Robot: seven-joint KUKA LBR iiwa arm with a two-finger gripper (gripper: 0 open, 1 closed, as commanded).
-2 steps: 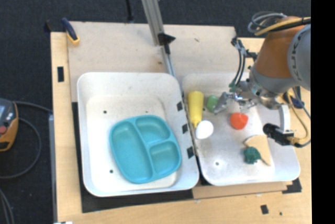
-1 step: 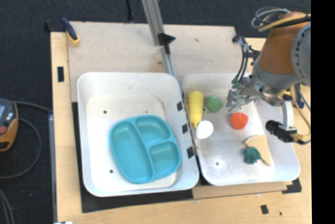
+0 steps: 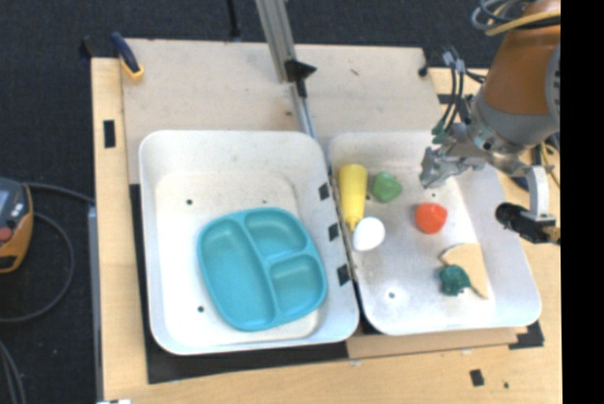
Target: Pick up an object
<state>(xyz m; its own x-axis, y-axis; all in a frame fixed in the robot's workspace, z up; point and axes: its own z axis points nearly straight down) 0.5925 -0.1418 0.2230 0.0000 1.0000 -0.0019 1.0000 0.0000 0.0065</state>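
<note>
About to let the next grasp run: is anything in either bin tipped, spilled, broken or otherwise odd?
Nothing stands out. The blue divided plate lies flat in the left bin. In the right bin, the yellow piece, green ball, white ball, orange ball, dark green toy and tan wedge lie loose. The claw hovers above.

The arm (image 3: 524, 62) is running off the right side of the view, so its upper links are being cut away, and the gripper (image 3: 436, 168) is showing too small and dark for its fingers to be made out. A dark orange-and-black device (image 3: 11, 223) is being clipped by the left edge. The tan wedge (image 3: 472, 265) is being partly covered by the dark green toy (image 3: 454, 279), whose form is staying too blurred to tell.
</note>
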